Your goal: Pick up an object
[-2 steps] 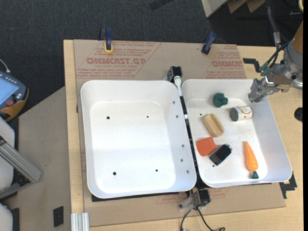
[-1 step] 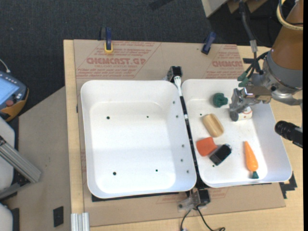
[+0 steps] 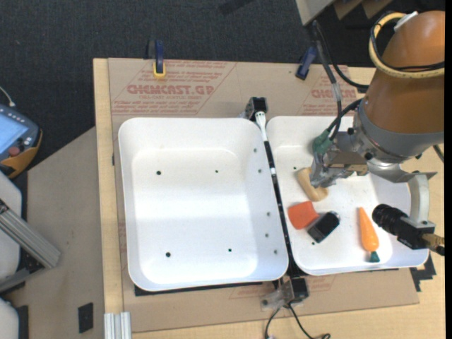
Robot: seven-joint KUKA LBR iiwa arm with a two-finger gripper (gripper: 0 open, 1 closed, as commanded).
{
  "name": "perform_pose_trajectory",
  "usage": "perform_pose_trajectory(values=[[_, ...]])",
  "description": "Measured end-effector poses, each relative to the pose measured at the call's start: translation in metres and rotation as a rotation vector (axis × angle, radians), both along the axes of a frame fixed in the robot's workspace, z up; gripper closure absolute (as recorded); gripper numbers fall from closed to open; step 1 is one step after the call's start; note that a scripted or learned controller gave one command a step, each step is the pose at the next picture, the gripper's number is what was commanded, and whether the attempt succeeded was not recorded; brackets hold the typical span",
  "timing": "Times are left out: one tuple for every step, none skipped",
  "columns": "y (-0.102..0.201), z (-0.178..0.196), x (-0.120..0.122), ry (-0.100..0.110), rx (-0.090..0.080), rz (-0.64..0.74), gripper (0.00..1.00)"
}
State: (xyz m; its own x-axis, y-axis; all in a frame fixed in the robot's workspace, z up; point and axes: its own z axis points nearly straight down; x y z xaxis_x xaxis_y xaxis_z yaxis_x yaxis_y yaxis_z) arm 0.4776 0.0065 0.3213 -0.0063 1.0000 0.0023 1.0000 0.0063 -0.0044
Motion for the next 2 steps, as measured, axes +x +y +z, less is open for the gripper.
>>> perform_pose_trajectory(values=[[0.039,0.034,0.002,-0.009,-0.001,-0.001,1.0],[0.06,0.12,0.003,-0.016,0.0,-0.003,1.0]])
